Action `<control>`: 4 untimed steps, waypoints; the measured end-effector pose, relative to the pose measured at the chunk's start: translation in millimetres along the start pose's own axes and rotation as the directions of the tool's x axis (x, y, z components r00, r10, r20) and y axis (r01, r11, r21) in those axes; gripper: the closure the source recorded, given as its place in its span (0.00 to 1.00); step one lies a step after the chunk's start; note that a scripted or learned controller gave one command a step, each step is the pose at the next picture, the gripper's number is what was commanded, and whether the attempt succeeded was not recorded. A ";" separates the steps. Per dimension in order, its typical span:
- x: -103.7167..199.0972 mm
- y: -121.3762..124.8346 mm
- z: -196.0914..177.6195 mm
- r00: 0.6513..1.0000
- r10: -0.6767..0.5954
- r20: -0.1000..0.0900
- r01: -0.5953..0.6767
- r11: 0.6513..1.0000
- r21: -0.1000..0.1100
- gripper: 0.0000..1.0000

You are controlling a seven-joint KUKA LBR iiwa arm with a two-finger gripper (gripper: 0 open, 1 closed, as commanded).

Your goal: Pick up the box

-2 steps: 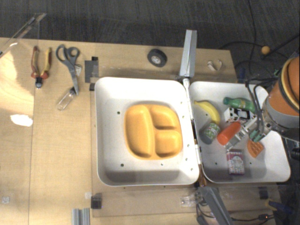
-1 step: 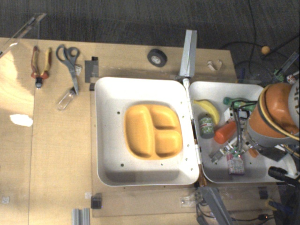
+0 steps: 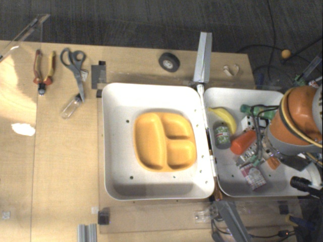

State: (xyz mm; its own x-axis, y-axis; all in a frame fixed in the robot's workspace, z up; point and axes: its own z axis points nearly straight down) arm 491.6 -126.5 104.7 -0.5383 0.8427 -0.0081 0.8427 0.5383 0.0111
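Pale wood table (image 3: pixel 60 175), set against dark carpet, carries two shallow white bins side by side, with scissors (image 3: pixel 74 64), pliers (image 3: pixel 43 70) and a roll of tape (image 3: pixel 169 62) lying loose along its far side. A yellow divided tray (image 3: pixel 165 140) sits in the left bin (image 3: pixel 116 180), while the right bin (image 3: pixel 227 188) is crowded with a banana (image 3: pixel 225 119), a small can (image 3: pixel 221 135) and an orange bottle-like object (image 3: pixel 243 141). The grey arm (image 3: pixel 298 120), with its orange band, reaches in over the right bin, and its claw (image 3: pixel 261 153) hangs low among cables above the clutter; whether the claw is apart or together cannot be told from this angle. What appears to be the box (image 3: pixel 252 176), a small white-and-pink pack, lies flat on the floor of the right bin near its front wall, just beside the claw and on the side toward the camera. Its long axis runs at a slant, from the bin's middle toward the front right corner. Judging by this layout, the pick turns on a short shift toward the front wall and a turn of the wrist to span the box's narrow side.
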 end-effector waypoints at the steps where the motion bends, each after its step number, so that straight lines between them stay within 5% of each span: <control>1: -7.9 0.4 -95.0 0.951 -0.308 -0.004 0.308 0.951 0.003 1.00; 2: -7.8 0.4 -95.0 0.951 -0.308 -0.004 0.308 0.951 0.003 0.00; 3: 3.3 1.0 -96.9 0.978 -0.207 -0.005 0.207 0.978 0.004 0.00; 4: -0.8 0.3 14.5 0.997 -0.083 0.005 0.083 0.997 -0.002 0.00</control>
State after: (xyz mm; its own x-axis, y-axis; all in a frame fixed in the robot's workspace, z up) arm 492.4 -127.0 90.2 -0.6066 0.7949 -0.0136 0.7948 0.6067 0.0129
